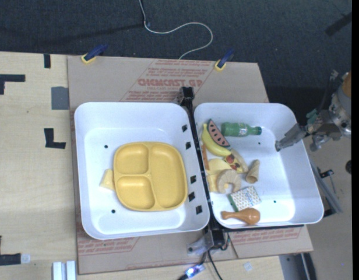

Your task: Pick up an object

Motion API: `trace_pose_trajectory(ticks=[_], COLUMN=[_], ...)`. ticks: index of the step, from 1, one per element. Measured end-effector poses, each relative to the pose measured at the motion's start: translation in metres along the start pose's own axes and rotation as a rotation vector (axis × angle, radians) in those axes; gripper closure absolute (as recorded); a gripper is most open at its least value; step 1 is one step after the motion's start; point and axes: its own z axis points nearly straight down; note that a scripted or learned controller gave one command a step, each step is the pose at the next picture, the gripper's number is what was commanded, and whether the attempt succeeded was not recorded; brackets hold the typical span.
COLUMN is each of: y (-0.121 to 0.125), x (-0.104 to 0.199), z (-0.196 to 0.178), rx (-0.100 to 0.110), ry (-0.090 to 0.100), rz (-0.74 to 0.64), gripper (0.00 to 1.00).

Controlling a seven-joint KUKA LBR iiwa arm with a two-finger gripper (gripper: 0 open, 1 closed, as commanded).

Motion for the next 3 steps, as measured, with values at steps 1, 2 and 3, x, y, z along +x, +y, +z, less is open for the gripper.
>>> trace_pose_trajectory(ticks=[1, 2, 3], y=[0.002, -0.004, -0.010], x=[0.000, 0.006, 0.015], z=[-0.007, 0.054, 0.112], rx=[-0.012, -0.007, -0.007], ry=[-0.003, -0.002, -0.001], rz=[-0.004, -0.004, -0.005], gripper=[0.00, 0.00, 0.00])
